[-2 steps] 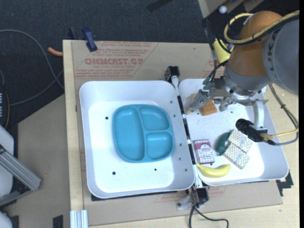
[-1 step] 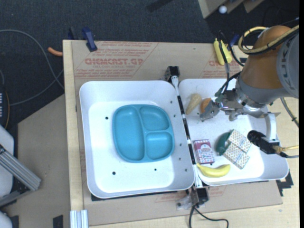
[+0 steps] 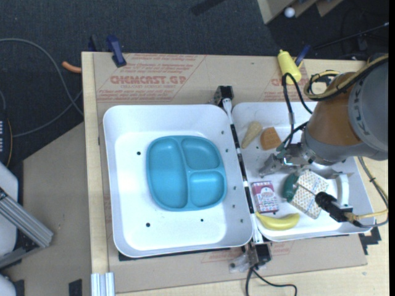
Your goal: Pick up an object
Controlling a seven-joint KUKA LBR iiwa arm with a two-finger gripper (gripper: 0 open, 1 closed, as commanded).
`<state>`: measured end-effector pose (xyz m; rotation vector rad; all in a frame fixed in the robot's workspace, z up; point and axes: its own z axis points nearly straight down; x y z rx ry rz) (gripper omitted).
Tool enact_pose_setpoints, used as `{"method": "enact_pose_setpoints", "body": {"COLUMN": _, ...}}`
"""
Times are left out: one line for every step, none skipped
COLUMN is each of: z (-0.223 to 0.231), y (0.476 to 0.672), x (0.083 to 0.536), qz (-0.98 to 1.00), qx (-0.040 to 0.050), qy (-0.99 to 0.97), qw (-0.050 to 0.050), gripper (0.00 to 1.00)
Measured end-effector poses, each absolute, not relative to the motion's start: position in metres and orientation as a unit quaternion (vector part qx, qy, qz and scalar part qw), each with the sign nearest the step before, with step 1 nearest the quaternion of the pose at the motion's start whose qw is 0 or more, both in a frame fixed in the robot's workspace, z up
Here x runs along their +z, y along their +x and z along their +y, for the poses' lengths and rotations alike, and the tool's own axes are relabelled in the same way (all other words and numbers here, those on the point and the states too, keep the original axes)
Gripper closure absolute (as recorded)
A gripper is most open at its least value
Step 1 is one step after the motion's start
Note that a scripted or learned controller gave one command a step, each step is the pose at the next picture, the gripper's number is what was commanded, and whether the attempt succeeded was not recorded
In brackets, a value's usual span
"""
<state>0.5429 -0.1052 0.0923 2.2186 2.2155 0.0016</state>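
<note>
Reading "CHEMCAST GP" in red, the brown cardboard sheet (image 3: 154, 76) is lying under both white bins. A smooth blue divided plate (image 3: 185, 171) is sitting in the left bin (image 3: 123, 134). In the right bin (image 3: 247, 113) are lying a red card box (image 3: 264, 197), a curved yellow banana (image 3: 278, 221), a tan wedge (image 3: 252, 133) and a checkered packet (image 3: 307, 193). The gripper (image 3: 276, 163) is hovering above them; its grasp cannot be judged.

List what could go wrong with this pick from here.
1. The right bin is crowded: the gripper hangs among a tan wedge, a brown lump and a green object, so it might nudge neighbours or close on none.
2. The banana and red card box lie near the bin wall, awkward to reach.
</note>
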Motion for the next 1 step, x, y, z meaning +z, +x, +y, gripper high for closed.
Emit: {"method": "enact_pose_setpoints", "body": {"z": -0.1168, "y": 0.5068, "x": 0.0843, "qz": 0.707, "qx": -0.0003, "qy": 0.708, "qw": -0.001, "gripper": 0.0}}
